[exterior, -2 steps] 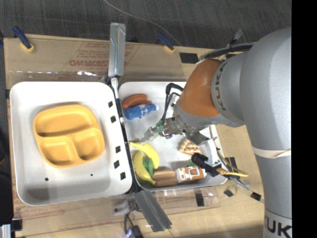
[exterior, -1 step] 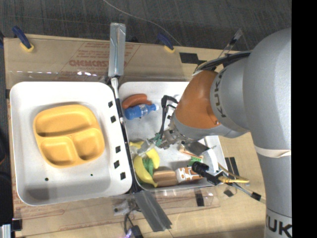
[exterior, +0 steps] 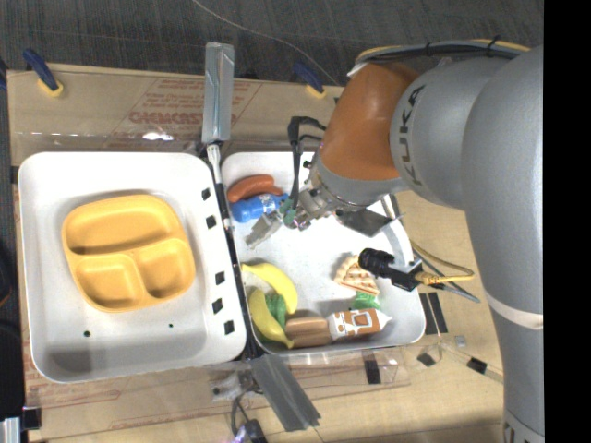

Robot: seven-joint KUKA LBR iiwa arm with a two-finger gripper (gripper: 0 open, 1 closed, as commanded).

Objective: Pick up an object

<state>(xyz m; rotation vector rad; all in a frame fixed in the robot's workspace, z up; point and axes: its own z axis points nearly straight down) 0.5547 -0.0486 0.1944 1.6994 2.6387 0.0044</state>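
Observation:
My gripper (exterior: 266, 226) reaches from the right into the upper left part of the right bin (exterior: 314, 252). Its tip is right below a blue object (exterior: 247, 210) and looks close to or touching it. A red-brown sausage (exterior: 256, 187) lies just above the blue object. Along the bin's lower edge lie a yellow banana (exterior: 270, 295), a small green piece (exterior: 276, 305) and a brown and white bottle (exterior: 337, 325). A waffle-like wedge (exterior: 355, 273) lies at the right. I see nothing lifted off the bin floor.
The left bin (exterior: 55, 340) holds a yellow compartment tray (exterior: 127, 247). A divider with black clips (exterior: 222, 247) separates the bins. The arm's orange band (exterior: 369, 127) and grey body hang over the right bin's upper right side.

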